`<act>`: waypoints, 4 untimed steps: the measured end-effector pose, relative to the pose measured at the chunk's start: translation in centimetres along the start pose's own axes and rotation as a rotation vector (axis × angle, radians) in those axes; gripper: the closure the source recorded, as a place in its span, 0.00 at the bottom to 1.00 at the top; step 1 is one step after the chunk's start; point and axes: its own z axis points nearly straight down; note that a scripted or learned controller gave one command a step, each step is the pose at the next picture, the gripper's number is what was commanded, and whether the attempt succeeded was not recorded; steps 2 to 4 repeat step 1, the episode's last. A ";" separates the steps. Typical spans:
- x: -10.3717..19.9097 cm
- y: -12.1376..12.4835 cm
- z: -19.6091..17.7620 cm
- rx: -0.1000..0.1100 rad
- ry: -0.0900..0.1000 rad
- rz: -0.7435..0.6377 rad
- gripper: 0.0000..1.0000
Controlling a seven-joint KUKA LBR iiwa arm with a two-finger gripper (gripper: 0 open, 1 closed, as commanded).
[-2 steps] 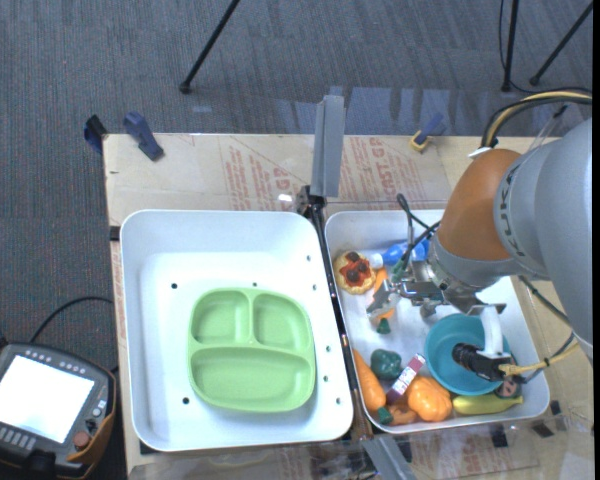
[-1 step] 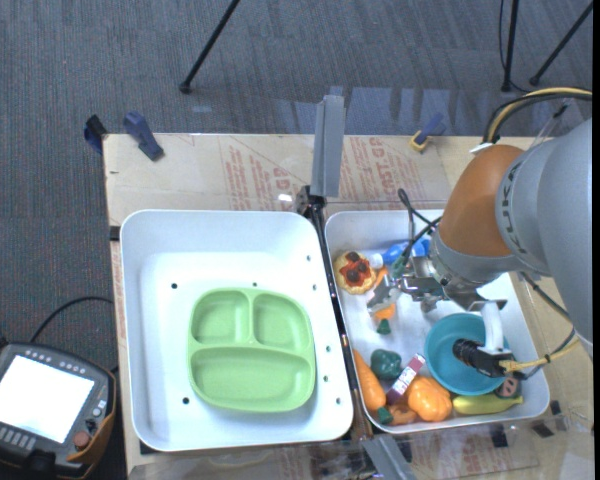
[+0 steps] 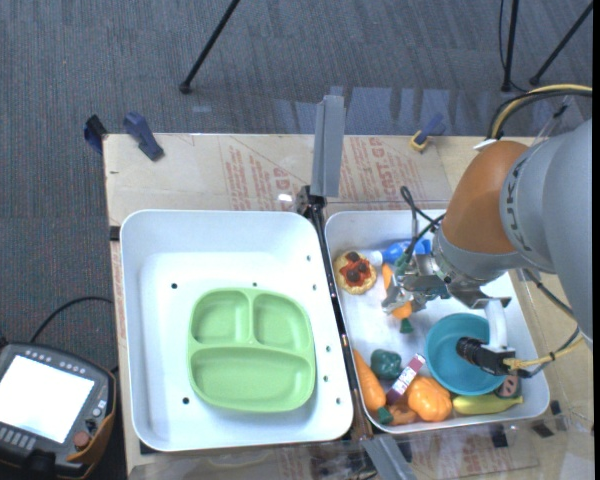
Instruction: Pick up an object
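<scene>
My gripper (image 3: 407,296) is low inside the right bin (image 3: 533,368), near its middle, under the grey arm with the orange band. A small orange piece (image 3: 407,312) shows right at its tip, and the view does not let me tell whether it is held. A round pizza-like toy (image 3: 356,271) lies just left of the gripper. A blue bottle (image 3: 404,253) lies just behind it. In front of it, to the right, sits a blue bowl (image 3: 460,353).
Along the right bin's front lie a carrot (image 3: 369,382), a dark green piece (image 3: 386,362), a red-and-white bottle (image 3: 407,376), an orange pepper (image 3: 430,398) and a banana (image 3: 486,404). The left bin (image 3: 160,268) holds a green divided plate (image 3: 250,348).
</scene>
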 end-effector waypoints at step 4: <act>3.7 -1.9 -14.1 -0.019 -0.003 -0.119 1.00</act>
